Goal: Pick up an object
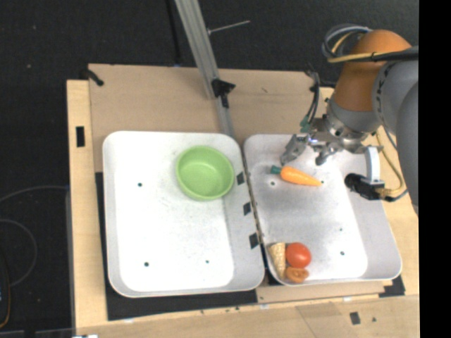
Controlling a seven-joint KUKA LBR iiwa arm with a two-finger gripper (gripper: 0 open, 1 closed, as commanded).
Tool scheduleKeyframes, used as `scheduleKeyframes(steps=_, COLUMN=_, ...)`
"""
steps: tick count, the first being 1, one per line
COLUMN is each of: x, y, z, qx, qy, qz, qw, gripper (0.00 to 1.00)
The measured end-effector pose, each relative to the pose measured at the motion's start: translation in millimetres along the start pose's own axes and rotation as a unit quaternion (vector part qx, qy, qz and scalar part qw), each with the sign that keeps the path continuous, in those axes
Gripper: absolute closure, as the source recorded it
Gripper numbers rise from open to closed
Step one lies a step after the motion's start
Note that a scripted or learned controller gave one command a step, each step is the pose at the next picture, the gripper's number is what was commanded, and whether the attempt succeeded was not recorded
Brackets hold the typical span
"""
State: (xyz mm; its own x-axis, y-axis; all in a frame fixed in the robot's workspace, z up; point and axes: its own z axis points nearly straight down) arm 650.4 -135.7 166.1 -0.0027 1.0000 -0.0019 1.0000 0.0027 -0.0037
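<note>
**Gripper poised over the carrot**

Nearest us, in the right bin's (366,259) front corner, we see a tomato (299,254) beside a pale cone-shaped piece (278,257). The left bin (141,259) holds a green bowl (205,173). The gripper (308,150) hangs just above the toy carrot (300,177), which lies in the right bin's far half; its fingers stand spread apart, holding nothing.

Two white bins sit side by side, left bin (127,259) and right bin (366,252). One green bowl (205,173) lies in the left bin. Right of the bowl, the other bin has one carrot (301,177), one tomato (299,255), one cone (278,258) and one small orange piece (297,274).
</note>
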Motion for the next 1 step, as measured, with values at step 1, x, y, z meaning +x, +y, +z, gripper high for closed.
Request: scheduleKeyframes(steps=1, x=-10.4, y=-1.8, z=47.0, qx=0.0, qy=0.0, qz=0.002, qw=1.0, gripper=0.0)
